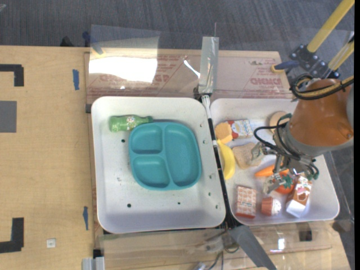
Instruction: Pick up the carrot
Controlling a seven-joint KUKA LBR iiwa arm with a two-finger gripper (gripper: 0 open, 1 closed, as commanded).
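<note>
Claw (279, 176) lowered into the right bin (329, 207), positioned over the carrot (263, 172), its opening and grasp not discernible, banana (227, 160) seen nearby, teal plate (165, 154) placed in the left bin (107, 167)

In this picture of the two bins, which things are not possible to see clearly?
- Gripper, camera view: its own wrist hides the fingers, so its state is unclear.
- Carrot, camera view: the gripper covers its right end.
- Small cartons in the right bin: labels too small to read.
</note>
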